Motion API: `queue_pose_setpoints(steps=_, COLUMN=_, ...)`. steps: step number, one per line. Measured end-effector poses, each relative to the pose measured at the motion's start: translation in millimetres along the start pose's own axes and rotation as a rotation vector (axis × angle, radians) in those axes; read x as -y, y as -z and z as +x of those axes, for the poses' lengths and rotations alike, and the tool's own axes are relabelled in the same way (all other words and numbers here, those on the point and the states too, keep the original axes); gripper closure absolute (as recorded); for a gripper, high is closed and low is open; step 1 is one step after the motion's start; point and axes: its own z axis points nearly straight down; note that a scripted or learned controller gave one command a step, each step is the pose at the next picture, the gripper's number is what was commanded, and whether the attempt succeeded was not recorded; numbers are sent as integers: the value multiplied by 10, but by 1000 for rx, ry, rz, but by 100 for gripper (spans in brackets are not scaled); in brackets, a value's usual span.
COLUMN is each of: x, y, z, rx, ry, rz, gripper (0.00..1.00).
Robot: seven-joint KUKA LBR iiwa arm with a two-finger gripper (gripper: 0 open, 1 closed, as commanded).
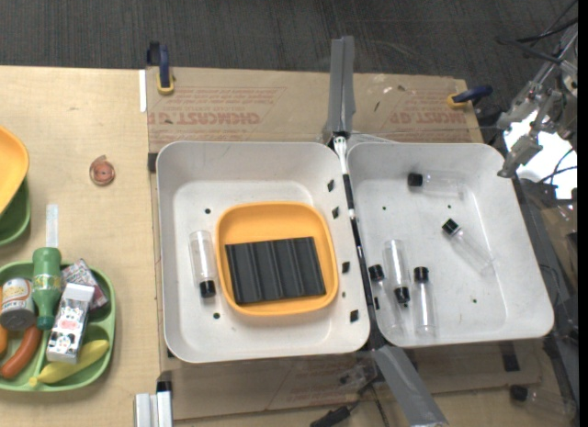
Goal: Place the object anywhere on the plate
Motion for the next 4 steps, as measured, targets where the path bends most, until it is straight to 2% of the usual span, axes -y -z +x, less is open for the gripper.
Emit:
queue_pose_setpoints(steps=1, x=-454, y=-1227, z=764, rx=-4, ry=71, rz=-1, gripper=0)
queue_pose_setpoints(steps=2, x=-11, y=-123, z=772, rx=-1, ry=259, rz=-1, gripper=0)
queue_pose_setpoints(steps=3, x=-104, y=-276, z=1359, rx=-4, ry=223, rz=-1, gripper=0)
queue_pose_setpoints(steps=4, x=435, y=-553, z=1506, rx=-4, ry=563, rz=-2, gripper=0)
